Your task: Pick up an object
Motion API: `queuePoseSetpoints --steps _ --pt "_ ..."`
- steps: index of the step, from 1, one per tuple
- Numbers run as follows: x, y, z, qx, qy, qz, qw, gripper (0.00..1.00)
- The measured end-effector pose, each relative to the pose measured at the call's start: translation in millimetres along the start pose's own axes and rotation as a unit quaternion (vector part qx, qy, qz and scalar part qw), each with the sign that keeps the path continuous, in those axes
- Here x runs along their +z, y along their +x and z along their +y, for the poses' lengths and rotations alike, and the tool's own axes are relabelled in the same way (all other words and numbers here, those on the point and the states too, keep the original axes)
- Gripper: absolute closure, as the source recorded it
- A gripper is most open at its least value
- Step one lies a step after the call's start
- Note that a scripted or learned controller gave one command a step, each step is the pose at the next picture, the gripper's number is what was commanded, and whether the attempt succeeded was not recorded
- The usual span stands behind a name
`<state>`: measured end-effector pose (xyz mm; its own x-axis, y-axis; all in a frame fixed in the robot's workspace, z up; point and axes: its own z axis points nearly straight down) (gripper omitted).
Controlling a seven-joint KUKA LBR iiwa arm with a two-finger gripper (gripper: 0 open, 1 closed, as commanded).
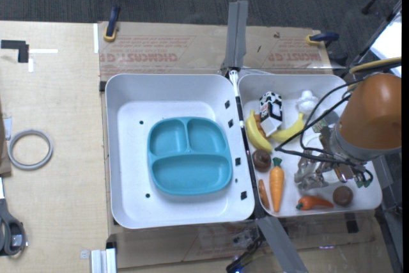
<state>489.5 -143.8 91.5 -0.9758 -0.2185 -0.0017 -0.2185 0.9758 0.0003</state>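
Gripper (311, 174) hangs low in the right bin (358, 83), lower right of frame, fingers can't tell open or shut, w/ a carrot (314, 203) just below it lying long axis left-right.

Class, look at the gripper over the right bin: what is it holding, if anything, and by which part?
Nothing can be seen held. The metal gripper hangs low in the shallow white right bin, between the upright orange plastic carrot and the brown ball.
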Motion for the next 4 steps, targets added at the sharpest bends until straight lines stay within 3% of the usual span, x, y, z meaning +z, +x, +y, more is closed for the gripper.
queuePoseSetpoints --steps 1,2,3,4 --pt "-4.6 -5.9 -0.2 -0.001 0.003 -0.009 1.0 0.0" --pt "-4.8 -10.2 30.3 -0.068 0.004 -0.01 0.9977 0.0" --pt "-13.0 -9.9 31.4 -0.069 0.003 -0.007 0.9976 1.0" --pt "-1.0 -8.5 43.5 -0.135 0.001 -0.001 0.9909 1.0"
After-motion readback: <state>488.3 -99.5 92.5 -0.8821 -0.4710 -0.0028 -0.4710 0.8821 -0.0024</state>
